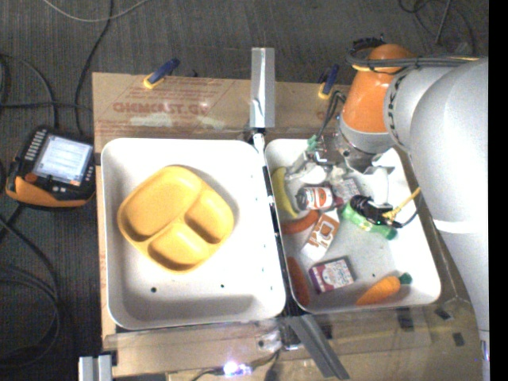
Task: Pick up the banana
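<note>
The banana [282, 191] is yellow and curved, lying along the left wall of the right bin [425, 280], near its far end. My gripper [311, 163] hangs low over the far part of that bin, just right of the banana's upper end and above a red-labelled can [316, 198]. The grey arm with its orange band [373, 101] comes in from the right and hides the bin's far right corner. Nothing shows as held.
The right bin also holds a sausage [300, 225], a small brown carton [324, 232], a purple box [332, 274], a carrot [381, 289] and a green bottle [371, 219]. A yellow divided plate [176, 217] lies in the left bin [119, 292]. A metal post [262, 94] stands behind the bins.
</note>
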`<state>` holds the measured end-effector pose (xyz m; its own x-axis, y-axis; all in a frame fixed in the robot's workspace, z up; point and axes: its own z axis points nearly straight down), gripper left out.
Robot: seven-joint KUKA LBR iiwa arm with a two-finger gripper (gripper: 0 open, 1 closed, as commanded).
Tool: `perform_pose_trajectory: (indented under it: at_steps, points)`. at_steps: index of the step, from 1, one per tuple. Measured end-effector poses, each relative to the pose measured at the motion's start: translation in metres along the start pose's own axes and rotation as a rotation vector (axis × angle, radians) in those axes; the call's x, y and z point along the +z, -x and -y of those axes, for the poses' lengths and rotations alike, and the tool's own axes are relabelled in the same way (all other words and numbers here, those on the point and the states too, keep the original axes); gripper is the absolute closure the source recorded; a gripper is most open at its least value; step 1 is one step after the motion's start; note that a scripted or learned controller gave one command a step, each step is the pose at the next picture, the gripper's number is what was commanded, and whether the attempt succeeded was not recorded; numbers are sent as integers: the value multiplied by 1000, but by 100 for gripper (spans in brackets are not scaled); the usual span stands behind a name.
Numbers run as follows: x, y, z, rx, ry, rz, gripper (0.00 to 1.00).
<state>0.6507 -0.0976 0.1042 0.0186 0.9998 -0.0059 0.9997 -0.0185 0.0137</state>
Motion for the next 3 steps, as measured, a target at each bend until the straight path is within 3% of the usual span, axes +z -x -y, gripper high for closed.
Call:
perform_pose_trajectory:
  at_steps: [1,2,3]
  points:
    - [13,12,-17,-274,-2,4,0]
    - [10,9,-16,-278,-7,0,100]
    - [-76,-49,-18,-309,-17,-9,100]
